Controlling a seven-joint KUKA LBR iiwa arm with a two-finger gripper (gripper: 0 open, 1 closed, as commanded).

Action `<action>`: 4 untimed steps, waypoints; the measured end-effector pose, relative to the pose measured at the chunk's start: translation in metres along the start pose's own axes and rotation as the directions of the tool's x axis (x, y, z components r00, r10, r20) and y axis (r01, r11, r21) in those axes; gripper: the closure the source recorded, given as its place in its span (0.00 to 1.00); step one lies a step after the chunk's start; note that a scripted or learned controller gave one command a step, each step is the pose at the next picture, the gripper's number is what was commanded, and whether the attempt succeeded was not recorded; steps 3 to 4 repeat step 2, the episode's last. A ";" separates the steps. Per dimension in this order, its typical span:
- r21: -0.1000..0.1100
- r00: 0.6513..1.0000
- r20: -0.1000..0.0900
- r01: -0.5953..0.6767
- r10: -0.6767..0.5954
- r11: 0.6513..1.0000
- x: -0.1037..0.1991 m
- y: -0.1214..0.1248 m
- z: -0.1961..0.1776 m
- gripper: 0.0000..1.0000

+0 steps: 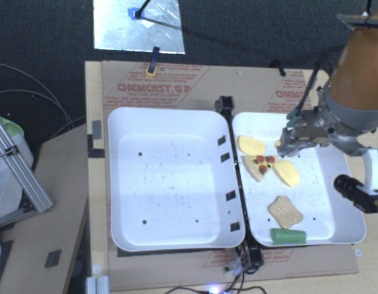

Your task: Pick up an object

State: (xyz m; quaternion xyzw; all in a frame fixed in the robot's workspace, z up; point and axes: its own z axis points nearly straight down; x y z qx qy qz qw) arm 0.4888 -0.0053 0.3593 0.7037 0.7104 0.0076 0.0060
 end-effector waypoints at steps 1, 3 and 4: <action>0.015 1.000 -0.001 0.003 -0.003 1.000 0.082 0.002 -0.016 1.00; 0.008 1.000 0.001 -0.011 0.011 1.000 0.040 0.001 -0.095 1.00; 0.008 1.000 0.001 -0.011 0.011 1.000 0.040 0.001 -0.095 1.00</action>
